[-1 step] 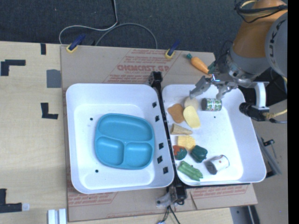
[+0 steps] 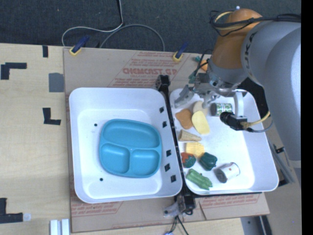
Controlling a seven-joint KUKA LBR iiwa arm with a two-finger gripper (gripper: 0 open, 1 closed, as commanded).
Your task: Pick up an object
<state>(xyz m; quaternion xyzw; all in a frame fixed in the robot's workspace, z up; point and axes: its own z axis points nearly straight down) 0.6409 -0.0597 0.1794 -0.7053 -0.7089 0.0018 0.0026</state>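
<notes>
My gripper hangs over the back left part of the right bin, open, with one grey finger toward the divider and the other toward the bin's middle. Just below it lie a pale yellow piece and an orange-brown piece; nothing is held between the fingers. A small green-labelled can lies right of the gripper. Further forward are a corn-like wedge, a yellow block, a red-orange piece, a dark green piece, a green vegetable and a grey-white cylinder.
The left bin holds a blue divided plate. A black-clipped divider separates the bins. The grey arm with its orange band fills the upper right. Cables run behind the bins.
</notes>
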